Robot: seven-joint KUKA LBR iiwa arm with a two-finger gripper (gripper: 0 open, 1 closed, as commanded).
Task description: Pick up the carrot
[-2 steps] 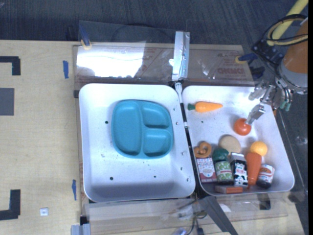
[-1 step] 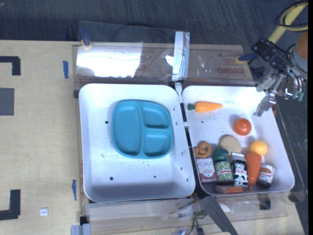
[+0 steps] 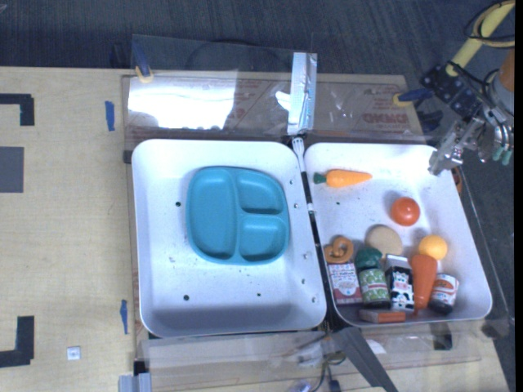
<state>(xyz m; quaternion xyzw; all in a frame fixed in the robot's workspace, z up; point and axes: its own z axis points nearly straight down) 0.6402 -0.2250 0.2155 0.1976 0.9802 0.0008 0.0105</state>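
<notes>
The carrot (image 3: 347, 178) is orange with a small green top. It lies on its side near the far left corner of the right bin (image 3: 478, 251), green end pointing left toward the divider. My gripper (image 3: 448, 158) hangs over the bin's far right corner, well to the right of the carrot and apart from it. Nothing is visibly held in it.
The right bin also holds a red tomato (image 3: 404, 211), a beige bun (image 3: 383, 238), a pretzel (image 3: 338, 250), an orange ball (image 3: 432, 247), a long orange piece (image 3: 422, 278) and several small cartons along the near wall. A blue divided plate (image 3: 239, 214) lies in the left bin (image 3: 155, 243).
</notes>
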